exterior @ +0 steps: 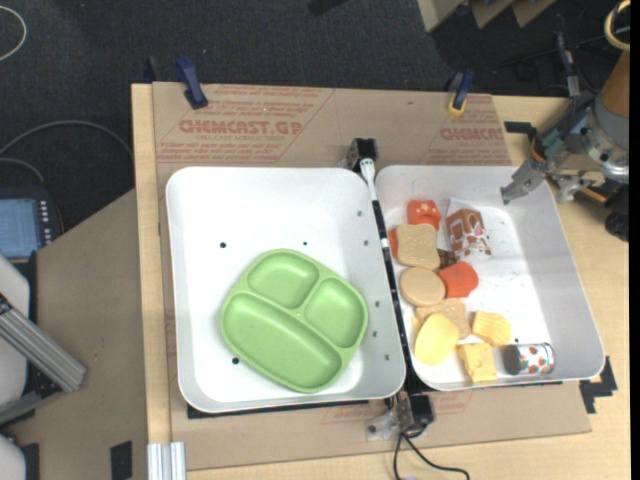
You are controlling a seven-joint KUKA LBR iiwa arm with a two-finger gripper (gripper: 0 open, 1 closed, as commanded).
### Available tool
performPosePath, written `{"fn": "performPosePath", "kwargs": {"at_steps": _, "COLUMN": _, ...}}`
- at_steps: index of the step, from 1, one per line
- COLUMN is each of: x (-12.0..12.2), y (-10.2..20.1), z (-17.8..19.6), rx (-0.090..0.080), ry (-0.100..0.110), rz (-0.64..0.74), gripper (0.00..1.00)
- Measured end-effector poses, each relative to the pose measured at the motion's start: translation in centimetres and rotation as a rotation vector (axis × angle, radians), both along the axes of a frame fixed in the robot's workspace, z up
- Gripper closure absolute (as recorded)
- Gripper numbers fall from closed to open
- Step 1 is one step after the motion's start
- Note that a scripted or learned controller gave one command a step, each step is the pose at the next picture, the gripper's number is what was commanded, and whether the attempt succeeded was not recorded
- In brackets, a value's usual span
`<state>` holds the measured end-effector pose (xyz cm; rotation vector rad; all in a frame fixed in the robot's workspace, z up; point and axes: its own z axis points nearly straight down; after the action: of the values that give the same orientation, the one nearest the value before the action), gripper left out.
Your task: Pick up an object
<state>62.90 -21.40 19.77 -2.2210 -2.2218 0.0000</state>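
Several toy food items lie in the right bin [565,268]: an orange-red piece [423,212], a brown-and-white packet [466,230], a toast slice [417,246], a red chunk [459,278], a round cracker [421,287], a yellow oval piece [436,338], yellow wedges [489,326] and a small can [528,359]. My gripper [526,180] hangs over the bin's far right corner, apart from all the items. Nothing is visibly held in it.
The left bin [200,208] holds a green divided plate [293,318]. The bins sit side by side on a cardboard sheet [250,123] held by blue clamps [190,80]. The right bin's right half is bare white floor.
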Motion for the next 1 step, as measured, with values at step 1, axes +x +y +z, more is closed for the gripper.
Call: {"fn": "performPosePath", "kwargs": {"at_steps": 1, "x": -1.14, "y": 5.45, "z": -6.07, "rx": 0.005, "ry": 0.008, "rz": 0.004, "gripper": 0.00}}
